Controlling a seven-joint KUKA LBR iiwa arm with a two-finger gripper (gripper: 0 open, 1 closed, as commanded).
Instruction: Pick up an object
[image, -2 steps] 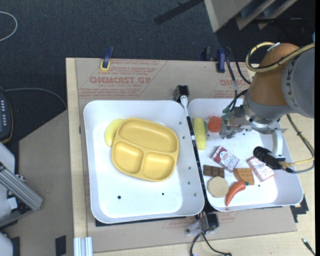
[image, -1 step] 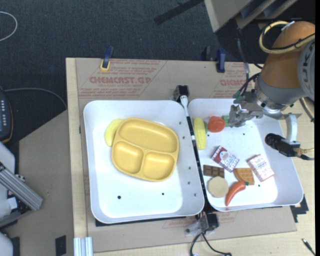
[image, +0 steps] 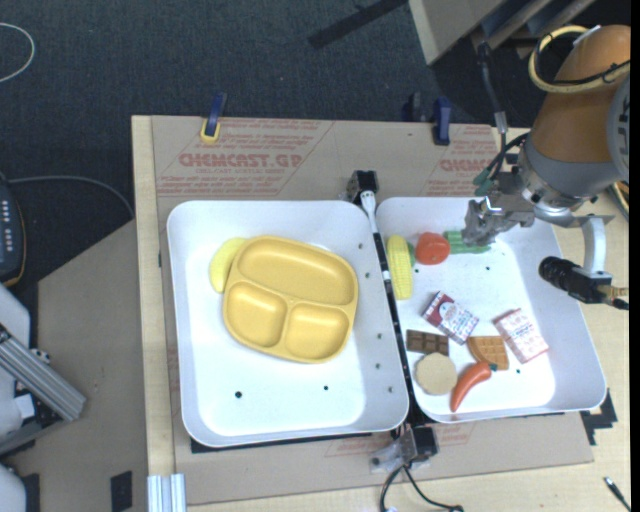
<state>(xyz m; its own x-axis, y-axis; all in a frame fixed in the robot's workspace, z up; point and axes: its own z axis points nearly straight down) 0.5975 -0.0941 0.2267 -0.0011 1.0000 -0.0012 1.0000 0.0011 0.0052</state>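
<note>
The arm (image: 580, 110) comes in from the upper right of the frame, and its gripper (image: 484, 222) sits low over the upper part of the right bin (image: 560, 385). Whether it is spread or pressed together cannot be told from this angle. Just below and left of the gripper lies a green piece (image: 464, 240), touching a red tomato (image: 432, 248). Left of the tomato, a yellow corn cob (image: 400, 266) lies along the bin's left wall. Lower in the same bin are a red-and-white packet (image: 451, 317), a second packet (image: 522, 334), a brown bar (image: 428, 343), a waffle (image: 489, 351), a round cookie (image: 435, 374) and a red-orange chili (image: 470, 384). The left bin (image: 200, 380) holds a yellow divided tray (image: 290, 298) resting partly over a yellow banana (image: 224, 263) at its upper left
</note>
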